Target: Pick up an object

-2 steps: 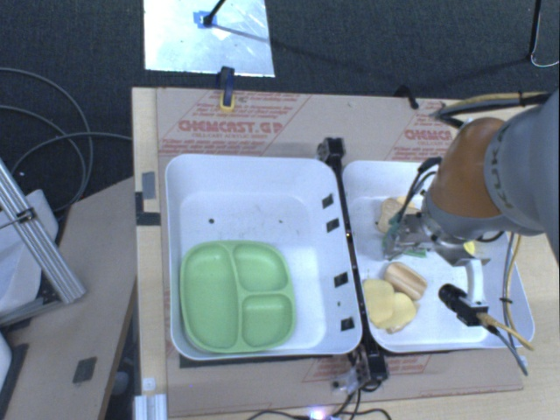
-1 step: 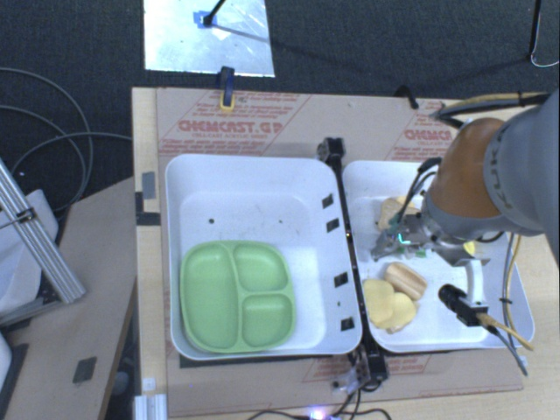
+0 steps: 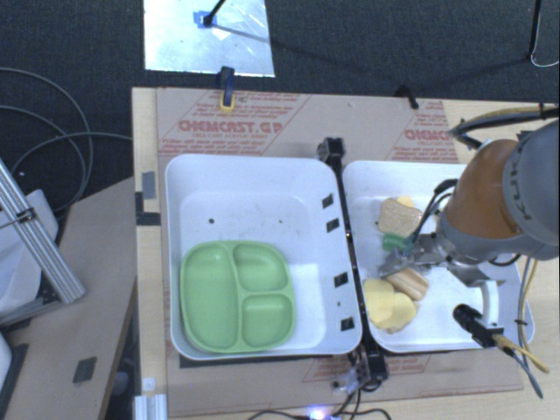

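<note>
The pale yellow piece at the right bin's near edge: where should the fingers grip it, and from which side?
Probably straight down from above, closing across the yellow piece at its narrower near-right end. It lies flat and low, and the tan block touches its far side, so a side approach looks blocked there. The right bin floor around its near end looks free.

- Flat brown cardboard-covered tabletop point(image 3: 289, 121), printed with red lettering.
- Two shallow white plastic bins set directly on it, side by side and touching: left bin point(image 3: 254, 182), right bin point(image 3: 372, 178).
- Small yellow-and-blue clamp point(image 3: 227, 90) at the far edge.
</note>
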### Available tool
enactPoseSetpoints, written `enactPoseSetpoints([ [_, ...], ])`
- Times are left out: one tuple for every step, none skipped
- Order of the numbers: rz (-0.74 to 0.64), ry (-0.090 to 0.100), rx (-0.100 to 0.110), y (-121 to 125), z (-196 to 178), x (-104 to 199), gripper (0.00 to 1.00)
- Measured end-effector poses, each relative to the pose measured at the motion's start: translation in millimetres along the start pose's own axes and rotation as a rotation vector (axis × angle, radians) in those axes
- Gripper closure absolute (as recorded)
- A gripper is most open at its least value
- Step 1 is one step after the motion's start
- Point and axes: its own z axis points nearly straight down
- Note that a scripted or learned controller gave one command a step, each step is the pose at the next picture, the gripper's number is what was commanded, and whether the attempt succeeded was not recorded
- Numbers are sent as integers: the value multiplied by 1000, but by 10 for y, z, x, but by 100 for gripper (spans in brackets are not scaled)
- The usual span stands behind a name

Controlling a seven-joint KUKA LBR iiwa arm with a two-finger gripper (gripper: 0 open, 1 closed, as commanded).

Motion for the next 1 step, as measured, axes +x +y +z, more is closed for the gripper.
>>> enactPoseSetpoints([
  [-1,-4,-7,31,-127,-6,100],
])
